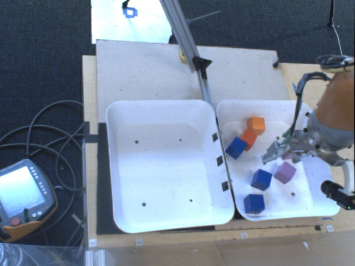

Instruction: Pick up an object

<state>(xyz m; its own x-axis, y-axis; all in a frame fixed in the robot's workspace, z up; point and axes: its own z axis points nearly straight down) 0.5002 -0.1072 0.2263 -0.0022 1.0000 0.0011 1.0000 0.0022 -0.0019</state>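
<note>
Hovering over the right bin (327,206), the gripper (272,154) (spread unclear) nears a purple cube (285,172); no writing legible.

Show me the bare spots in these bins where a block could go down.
The left bin has bare floor from wall to wall. In the right bin, cubes fill the middle: orange, blue, purple. The tool hangs over them. A bare patch lies at the near right corner, past the purple cube.

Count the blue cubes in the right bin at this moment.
3: one blue cube near the divider beside the orange blocks, one mid-bin left of the purple cube, one by the front wall. The arm may hide more.
</note>
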